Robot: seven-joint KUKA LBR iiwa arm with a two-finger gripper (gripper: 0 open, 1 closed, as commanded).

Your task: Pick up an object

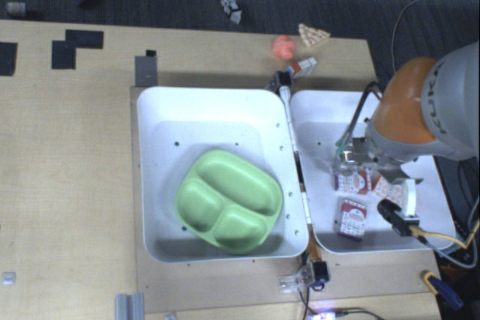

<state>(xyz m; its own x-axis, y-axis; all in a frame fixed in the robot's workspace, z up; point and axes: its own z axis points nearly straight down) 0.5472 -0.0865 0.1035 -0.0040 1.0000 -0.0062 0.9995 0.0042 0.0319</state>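
I am seeing red and white print on the small packets (352,219) lying in the right bin (319,116), but I am reading no words or numbers there.

arm (450,97): grey shell | orange band (401,105) (rounded, above wrist) | thin black cable (358,116)

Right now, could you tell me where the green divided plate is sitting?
The green divided plate lies in the left white bin, toward its front, across the divider from the gripper working in the right bin.
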